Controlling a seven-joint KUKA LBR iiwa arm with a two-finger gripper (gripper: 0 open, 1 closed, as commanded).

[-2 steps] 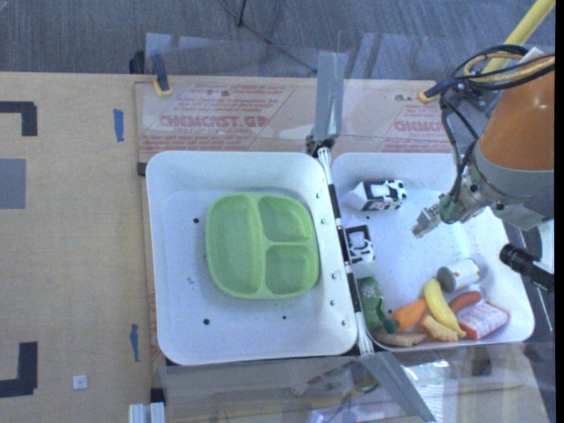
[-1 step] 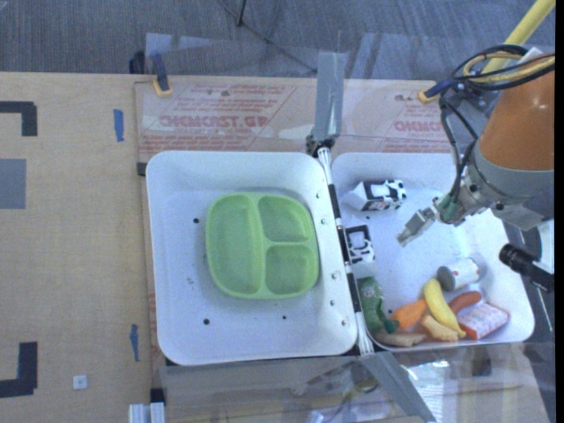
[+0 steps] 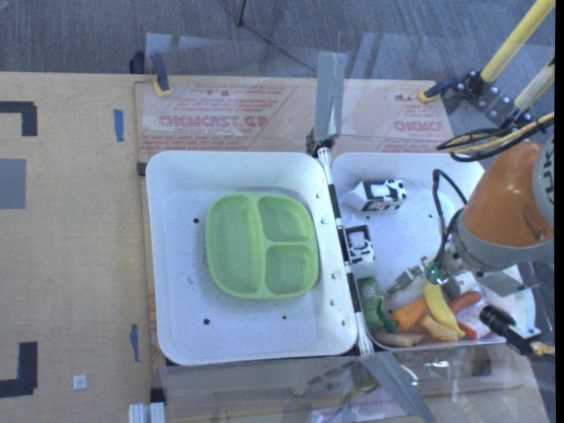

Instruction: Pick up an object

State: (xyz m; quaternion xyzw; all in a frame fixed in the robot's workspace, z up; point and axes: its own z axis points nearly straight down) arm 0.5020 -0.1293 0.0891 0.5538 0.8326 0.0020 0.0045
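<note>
Spreading across the scene, the tan counter (image 3: pixel 70 263) carries two shallow white bins side by side. The left bin (image 3: pixel 176 192) holds a light green divided plate (image 3: pixel 262 246) with three compartments, lying flat near the bin's middle. The right bin (image 3: pixel 410 179) holds the smaller things. The grey arm with its orange band (image 3: pixel 502 203) reaches in from the right and hangs over the near right part of that bin, its gripper (image 3: pixel 434 276) low above a heap of toy food in the bin's near corner. Whether the jaws are apart or together cannot be told, since the wrist hides them from above, and nothing can be seen held between them. Just below the gripper a yellow banana (image 3: pixel 439 307) lies tilted, touching an orange carrot (image 3: pixel 408 314) on its left and a red piece (image 3: pixel 465 301) on its right. A green item (image 3: pixel 371 292) lies against the bin's left wall. Farther back, well apart from the heap, a black-and-white toy cow (image 3: pixel 379 194) lies on the bin floor, and a small black-and-white block (image 3: pixel 358 243) sits near the divider between the bins.
</note>
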